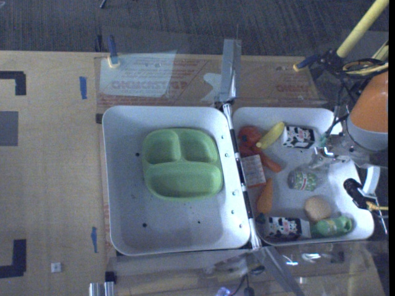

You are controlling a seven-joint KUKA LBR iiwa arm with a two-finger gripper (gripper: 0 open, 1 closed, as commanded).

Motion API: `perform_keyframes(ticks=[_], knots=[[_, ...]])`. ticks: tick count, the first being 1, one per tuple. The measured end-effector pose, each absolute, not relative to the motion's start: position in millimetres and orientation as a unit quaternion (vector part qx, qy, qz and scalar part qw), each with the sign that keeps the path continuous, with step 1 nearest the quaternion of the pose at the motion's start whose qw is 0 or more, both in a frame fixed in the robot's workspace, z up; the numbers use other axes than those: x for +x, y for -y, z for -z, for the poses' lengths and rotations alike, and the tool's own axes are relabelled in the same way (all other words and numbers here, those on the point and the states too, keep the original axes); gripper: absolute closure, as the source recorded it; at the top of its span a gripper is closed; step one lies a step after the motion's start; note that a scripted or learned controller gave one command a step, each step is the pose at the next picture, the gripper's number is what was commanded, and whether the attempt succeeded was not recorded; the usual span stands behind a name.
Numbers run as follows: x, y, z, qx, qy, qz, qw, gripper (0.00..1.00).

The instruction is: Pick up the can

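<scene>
Two white bins sit side by side. The left bin holds a green divided tray. The right bin is crowded: two cow-print cartons (print unreadable), carrot, banana, bread roll. The can, green-labelled, lies near the middle with open floor around it. The gripper hovers just beside its upper right; its state cannot be told.

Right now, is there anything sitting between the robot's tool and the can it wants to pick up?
Nothing visible does. The can lies on its side in the middle of the right bin, and the tool hangs just up and to its right, with bare bin floor between them. The bread roll sits close below the can, off that path.
</scene>
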State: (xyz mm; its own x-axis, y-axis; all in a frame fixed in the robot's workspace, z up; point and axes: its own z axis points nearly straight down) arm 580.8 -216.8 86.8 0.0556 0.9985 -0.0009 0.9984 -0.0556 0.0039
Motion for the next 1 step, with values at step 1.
perform_keyframes(ticks=[1], knots=[[584.3,206.8,-87.8,0.723,-0.691,-0.0058,-0.003,0.0]])
